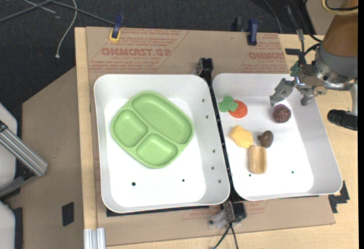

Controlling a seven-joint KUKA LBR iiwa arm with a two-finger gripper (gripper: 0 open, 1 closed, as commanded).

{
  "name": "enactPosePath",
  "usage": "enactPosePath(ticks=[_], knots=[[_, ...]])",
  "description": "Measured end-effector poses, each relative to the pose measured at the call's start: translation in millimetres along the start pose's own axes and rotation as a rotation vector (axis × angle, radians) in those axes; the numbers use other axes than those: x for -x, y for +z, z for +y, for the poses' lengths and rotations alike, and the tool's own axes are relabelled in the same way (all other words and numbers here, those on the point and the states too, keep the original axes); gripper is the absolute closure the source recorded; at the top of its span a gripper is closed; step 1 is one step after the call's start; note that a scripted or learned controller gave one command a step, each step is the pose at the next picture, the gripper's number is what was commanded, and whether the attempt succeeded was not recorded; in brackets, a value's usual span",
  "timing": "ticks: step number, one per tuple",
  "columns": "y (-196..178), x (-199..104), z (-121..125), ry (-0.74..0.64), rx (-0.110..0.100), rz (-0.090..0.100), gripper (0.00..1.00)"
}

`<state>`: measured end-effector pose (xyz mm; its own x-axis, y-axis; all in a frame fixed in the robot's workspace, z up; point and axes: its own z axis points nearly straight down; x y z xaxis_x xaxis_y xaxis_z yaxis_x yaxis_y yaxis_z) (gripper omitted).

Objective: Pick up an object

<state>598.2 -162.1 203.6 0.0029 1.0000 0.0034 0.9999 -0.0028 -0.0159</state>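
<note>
Our gripper (294,92), fingers spread wide and holding nothing, hangs just above the berry (281,113); round, it could roll free.

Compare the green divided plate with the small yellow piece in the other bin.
The green divided plate is broad, flat and three-sectioned, and lies alone in the left bin. The small yellow piece is far smaller, lumpy and crowded among other small items in the right bin. Both lie untouched.
</note>
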Motion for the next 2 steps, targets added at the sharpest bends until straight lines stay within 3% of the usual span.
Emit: enactPosePath(ticks=[1, 2], knots=[[-8.9, -0.6, 2.9, -0.003, 0.015, -0.003, 0.00], [52.8, 3.3, 5.3, -0.003, 0.010, -0.002, 0.00]])
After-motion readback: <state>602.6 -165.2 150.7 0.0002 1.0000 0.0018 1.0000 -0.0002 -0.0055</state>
